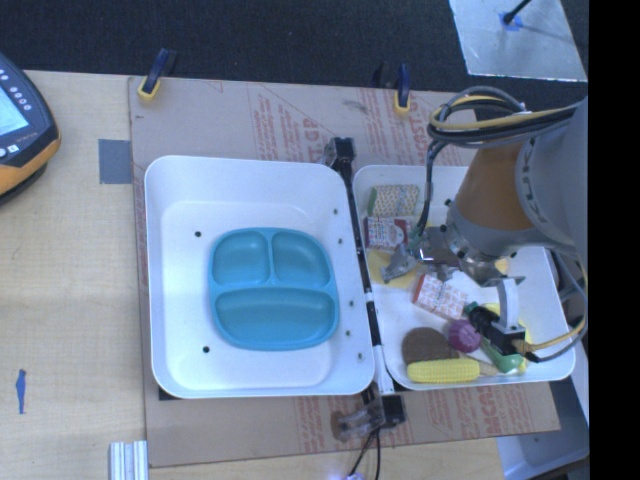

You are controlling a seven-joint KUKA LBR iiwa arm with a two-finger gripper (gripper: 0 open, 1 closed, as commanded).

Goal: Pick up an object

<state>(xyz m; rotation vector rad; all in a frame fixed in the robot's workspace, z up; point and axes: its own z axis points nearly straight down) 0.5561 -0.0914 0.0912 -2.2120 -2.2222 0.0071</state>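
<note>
The right bin [560,363] holds several small objects. A patterned box [395,200] and a red-and-white packet [383,233] lie at its far left. A yellow piece [384,269] sits below them. A second red-and-white packet [440,296], a purple ball [462,336], a brown disc [427,345], a corn cob [443,371] and a green item [510,363] lie toward the front. My gripper [408,258] is low over the bin's left side, between the upper packet and the yellow piece. The arm's wrist [500,203] hides the bin's middle and back.
The left bin [170,268] holds a blue divided plate [273,288]. A black latch [342,151] sits between the bins at the back. Blue-and-yellow clamps [152,76] [402,88] hold the cardboard. A yellow-and-black pendant [20,123] lies at far left.
</note>
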